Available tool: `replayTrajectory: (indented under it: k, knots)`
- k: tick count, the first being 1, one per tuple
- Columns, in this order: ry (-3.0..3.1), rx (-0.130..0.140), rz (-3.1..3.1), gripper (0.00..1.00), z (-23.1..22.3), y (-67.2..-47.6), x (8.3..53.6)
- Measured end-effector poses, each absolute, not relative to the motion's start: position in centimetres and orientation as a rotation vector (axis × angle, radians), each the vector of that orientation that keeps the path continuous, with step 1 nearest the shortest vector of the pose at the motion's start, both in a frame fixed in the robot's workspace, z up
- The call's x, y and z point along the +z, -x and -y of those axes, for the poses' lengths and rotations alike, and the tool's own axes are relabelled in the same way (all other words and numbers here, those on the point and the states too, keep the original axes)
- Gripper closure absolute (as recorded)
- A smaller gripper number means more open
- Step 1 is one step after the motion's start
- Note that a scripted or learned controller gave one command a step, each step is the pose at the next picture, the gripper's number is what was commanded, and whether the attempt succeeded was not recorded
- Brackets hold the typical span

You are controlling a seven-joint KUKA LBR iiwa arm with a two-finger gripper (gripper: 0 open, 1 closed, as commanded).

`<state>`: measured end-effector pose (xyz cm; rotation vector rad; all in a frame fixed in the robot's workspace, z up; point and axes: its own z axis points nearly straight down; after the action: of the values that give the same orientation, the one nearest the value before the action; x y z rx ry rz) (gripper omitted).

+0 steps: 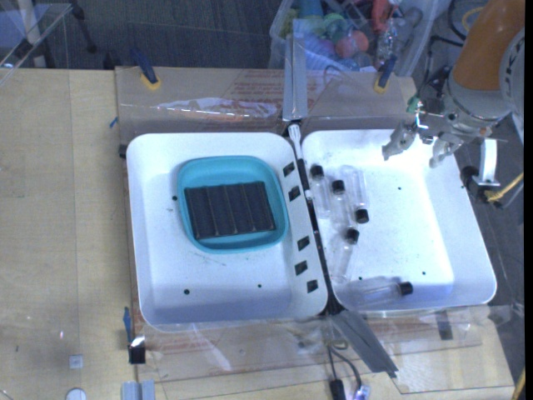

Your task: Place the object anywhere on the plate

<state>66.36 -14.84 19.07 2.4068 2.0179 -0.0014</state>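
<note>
Camera view, looking down on the bench [58, 223]: two white bins sit side by side, the left bin [141, 223] and the right bin [466, 248], their inner edges meeting at a seam lined with small black tabs [301, 242]. In the middle of the left bin, a little toward its far edge, there's the teal plate [187, 177], and a dark ridged slab [229, 209] lies flat on it, covering most of its floor. Over to the right bin now: a cluster of clear vials [350, 194] with black caps lies close to the bin's left edge, some touching one another, and one more vial [383, 290] lies on its side along the near edge, cap pointing right. None of them is on the plate. The arm [491, 48] comes in at the far right corner of the right bin, and the gripper [416, 150] hangs over the bin's far edge, well apart from the vials. Its two fingers [395, 147] stand spread, with only white bin floor showing between them, so it carries nothing. Behind the bins, past the far edge, stands a clear tub [358, 15] full of coloured items.
</note>
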Motion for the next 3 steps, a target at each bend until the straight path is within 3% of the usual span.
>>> replayTrajectory:
  k: [1,2,3]
  knots:
    - [-2.461,0.000,-1.949,0.00,21.0,-66.7,22.5]
    - [-2.537,0.000,-1.848,0.00,21.6,-66.8,27.3]
    - [-2.487,-0.004,-1.924,0.00,21.3,-66.7,24.9]
